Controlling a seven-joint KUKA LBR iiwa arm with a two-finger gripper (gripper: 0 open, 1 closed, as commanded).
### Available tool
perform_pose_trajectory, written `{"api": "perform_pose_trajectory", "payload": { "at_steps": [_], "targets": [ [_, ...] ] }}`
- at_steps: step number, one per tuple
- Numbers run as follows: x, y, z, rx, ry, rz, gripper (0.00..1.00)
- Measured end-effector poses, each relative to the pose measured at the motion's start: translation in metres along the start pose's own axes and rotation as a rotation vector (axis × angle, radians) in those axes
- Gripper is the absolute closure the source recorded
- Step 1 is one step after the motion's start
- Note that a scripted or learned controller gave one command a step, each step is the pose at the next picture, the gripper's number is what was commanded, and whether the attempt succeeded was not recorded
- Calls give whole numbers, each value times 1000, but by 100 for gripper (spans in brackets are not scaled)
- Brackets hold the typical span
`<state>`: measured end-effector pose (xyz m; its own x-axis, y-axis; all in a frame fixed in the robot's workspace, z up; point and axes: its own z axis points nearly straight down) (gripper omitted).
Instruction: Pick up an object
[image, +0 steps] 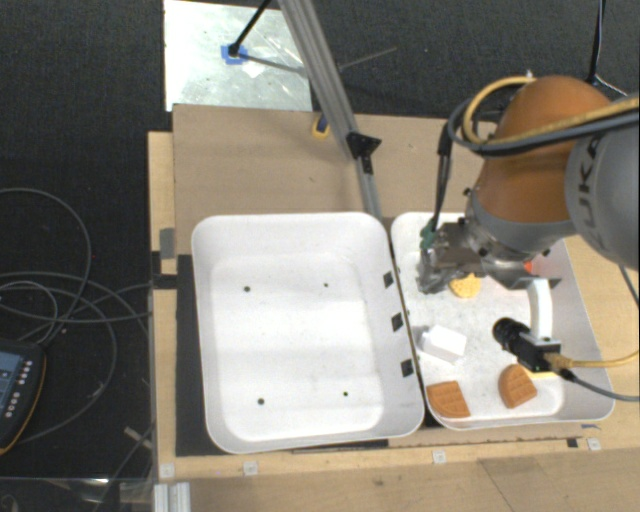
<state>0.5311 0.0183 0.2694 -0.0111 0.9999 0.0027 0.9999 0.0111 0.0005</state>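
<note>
My gripper (433, 272) hangs low over the back left part of the right bin (585, 395). A small yellow piece (465, 288) lies just to its right, partly hidden under the wrist. A white block (443, 344) lies in front of the gripper near the bin's left wall. Along the front of the bin rest an orange-brown square piece (449, 399) and an orange-brown wedge (517, 386). I see nothing between the gripper and these things that shows a hold.
The left bin (215, 300) stands beside the right one, their walls touching at the middle. A grey pole (335, 95) slants down from the top to the bins' back edge. Cables lie on the dark floor at the left.
</note>
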Motion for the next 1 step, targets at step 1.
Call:
{"api": "perform_pose_trajectory", "payload": {
  "at_steps": [1],
  "targets": [
    [61,-3,8,1,0,-1,100]
  ]
}}
